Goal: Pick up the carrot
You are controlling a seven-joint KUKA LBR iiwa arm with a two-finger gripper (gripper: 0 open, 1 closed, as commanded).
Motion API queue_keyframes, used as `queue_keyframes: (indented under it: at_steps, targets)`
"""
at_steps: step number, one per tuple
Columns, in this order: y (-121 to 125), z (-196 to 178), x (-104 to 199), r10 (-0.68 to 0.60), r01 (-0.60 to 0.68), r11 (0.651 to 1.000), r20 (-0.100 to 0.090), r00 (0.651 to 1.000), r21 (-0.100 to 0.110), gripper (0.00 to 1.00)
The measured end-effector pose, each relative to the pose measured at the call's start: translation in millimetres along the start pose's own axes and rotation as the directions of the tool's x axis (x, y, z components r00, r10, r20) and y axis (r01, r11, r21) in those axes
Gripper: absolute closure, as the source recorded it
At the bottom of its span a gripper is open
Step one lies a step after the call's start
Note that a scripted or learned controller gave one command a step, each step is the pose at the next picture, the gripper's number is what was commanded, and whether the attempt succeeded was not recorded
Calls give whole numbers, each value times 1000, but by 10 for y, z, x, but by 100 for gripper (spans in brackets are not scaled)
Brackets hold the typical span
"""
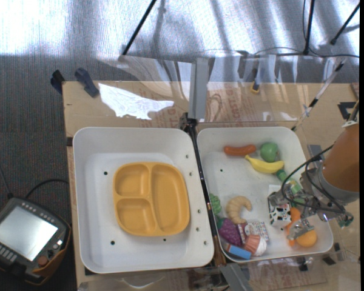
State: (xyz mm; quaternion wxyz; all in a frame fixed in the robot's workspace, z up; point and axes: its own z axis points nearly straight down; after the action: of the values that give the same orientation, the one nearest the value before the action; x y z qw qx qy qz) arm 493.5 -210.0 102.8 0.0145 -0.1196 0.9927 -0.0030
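The carrot [293, 216] lies in the right bin [215, 139], near its right wall. Only an orange stretch of it shows, with a green leafy end [286, 179] pointing toward the banana. My gripper [299, 223] hangs directly over the carrot's orange part and hides much of it. The arm's orange band [352, 156] comes in from the right edge. I cannot see whether the carrot is between the jaws.
Around the carrot are a cow-patterned toy [280, 214] on its left and an orange fruit [307, 239] below it. Further left lie a banana [264, 164], green ball [269, 151], sausage [239, 150], croissant [238, 207] and purple toy [230, 230]. The left bin [91, 162] holds a yellow divided plate [150, 199].
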Motion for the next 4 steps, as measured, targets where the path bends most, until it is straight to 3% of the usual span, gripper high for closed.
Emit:
queue_keyframes:
  at_steps: [1,2,3,4]
  targets:
    - [-17,-150,-63,-3,3,1000,15,1000,9,100]
    - [86,-401,-21,-79,78,997,-25,997,-13,100]
    - [9,-481,14,-24,24,1000,-25,999,-12,100]
    - [204,-596,-79,-138,138,990,-24,990,-14,100]
